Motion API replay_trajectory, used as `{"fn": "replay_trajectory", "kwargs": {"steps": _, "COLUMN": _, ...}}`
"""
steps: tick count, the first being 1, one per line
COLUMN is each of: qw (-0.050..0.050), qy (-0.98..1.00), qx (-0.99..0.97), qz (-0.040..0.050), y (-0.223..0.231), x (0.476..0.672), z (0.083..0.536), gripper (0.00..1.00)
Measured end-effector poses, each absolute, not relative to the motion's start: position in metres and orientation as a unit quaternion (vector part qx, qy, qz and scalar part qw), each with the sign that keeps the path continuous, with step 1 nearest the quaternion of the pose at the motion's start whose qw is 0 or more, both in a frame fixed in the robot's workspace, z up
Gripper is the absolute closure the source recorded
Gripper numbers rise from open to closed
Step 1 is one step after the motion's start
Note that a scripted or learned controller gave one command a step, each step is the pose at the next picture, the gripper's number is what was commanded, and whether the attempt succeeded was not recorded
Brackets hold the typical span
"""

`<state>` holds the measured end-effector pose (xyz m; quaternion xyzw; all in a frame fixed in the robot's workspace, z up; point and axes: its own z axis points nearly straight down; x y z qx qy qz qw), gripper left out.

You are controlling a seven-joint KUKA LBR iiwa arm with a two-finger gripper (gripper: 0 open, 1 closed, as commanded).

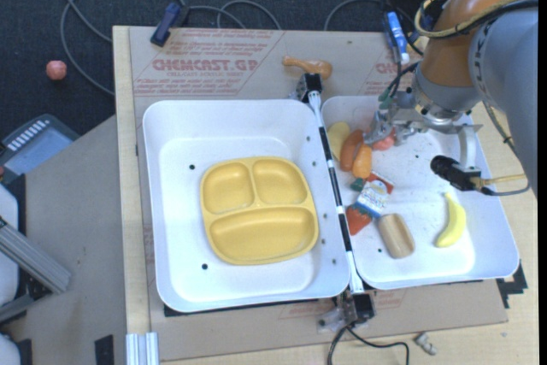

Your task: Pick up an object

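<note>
1. Leftmost, a yellow three-compartment plastic tray (pixel 256 209) is seen centred in the left white bin (pixel 162 184).
2. Rightward, toy foods are scattered in the right white bin (pixel 496 256): an orange carrot-like piece (pixel 352 154), a tan cylinder (pixel 396 235), a yellow banana (pixel 450 222).
3. Over that bin's upper part, near the carrot-like piece, the gripper (pixel 385 131) is lowered, likely for a grasp; nothing is seen held, and its state cannot be told.

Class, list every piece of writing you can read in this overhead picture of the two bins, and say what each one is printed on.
"CHEMCAST GP": red print, repeated, on the brown protective paper of the board under the bins.
Smaller red lines beneath that print: too blurred to read.
Small blue and white carton in the right bin: its label is too small to read.
Yellow divided tray in the left bin: no writing.
</note>
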<state>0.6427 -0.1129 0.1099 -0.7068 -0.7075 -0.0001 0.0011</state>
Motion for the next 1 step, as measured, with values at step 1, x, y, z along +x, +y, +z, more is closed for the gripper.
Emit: {"fn": "replay_trajectory", "kwargs": {"steps": 1, "qw": -0.001, "qy": -0.708, "qx": -0.707, "qz": -0.0008, "y": -0.0628, "x": 0.6165, "z": 0.1854, "gripper": 1.0}}
